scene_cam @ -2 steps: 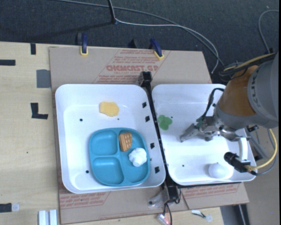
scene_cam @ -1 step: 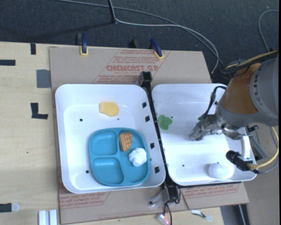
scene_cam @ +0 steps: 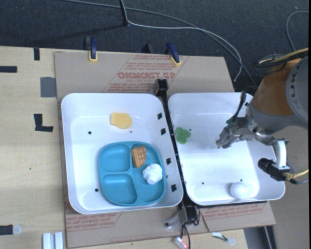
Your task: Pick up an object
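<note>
In the right bin [scene_cam: 212, 188], a small green object [scene_cam: 182, 135] lies near the left wall, and a white ball-like object [scene_cam: 242, 190] rests at the front right corner. My gripper [scene_cam: 225, 140] hangs over the middle right of that bin, to the right of the green object and apart from it. Nothing shows between its tips. In the left bin [scene_cam: 75, 139], a blue sectioned tray [scene_cam: 114, 183] carries a tan waffle-like piece [scene_cam: 139, 156] and a white lump [scene_cam: 152, 174]. A yellow piece [scene_cam: 121, 120] lies behind the tray.
The arm's grey body and orange band [scene_cam: 272, 95] reach in over the right bin's right rim. A black divider clip strip [scene_cam: 168, 134] runs between the bins. Cables cross the dark floor behind the cardboard base [scene_cam: 140, 71].
</note>
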Robot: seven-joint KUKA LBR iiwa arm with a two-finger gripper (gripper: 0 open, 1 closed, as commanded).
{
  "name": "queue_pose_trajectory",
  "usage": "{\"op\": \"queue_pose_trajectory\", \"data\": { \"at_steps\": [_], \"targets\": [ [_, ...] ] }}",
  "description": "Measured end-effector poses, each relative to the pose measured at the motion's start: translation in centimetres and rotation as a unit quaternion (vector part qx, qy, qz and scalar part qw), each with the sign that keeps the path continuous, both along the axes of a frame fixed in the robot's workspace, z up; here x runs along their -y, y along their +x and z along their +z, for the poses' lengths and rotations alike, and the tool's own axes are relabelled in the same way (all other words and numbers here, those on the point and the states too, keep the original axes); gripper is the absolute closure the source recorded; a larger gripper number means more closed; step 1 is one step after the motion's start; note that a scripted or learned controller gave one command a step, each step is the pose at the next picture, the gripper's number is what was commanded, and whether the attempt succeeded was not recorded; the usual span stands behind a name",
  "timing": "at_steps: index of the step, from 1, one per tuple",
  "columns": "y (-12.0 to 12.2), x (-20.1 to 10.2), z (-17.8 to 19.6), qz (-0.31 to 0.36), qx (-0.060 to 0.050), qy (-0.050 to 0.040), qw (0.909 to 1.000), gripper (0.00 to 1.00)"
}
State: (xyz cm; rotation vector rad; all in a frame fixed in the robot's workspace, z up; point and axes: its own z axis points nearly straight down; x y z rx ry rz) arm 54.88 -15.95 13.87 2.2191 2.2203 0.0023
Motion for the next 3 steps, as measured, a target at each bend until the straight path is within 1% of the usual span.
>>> {"op": "queue_pose_trajectory", "data": {
  "at_steps": [1, 2, 3],
  "targets": [
    [0.9, -0.4, 5.8, 0.000, 0.001, 0.0000, 1.0000, 1.00],
    [0.9, -0.4, 10.0, 0.000, 0.000, 0.0001, 1.0000, 1.00],
    [0.9, -6.0, 10.7, 0.002, -0.001, 0.0009, 1.0000, 1.00]
  ]
}}
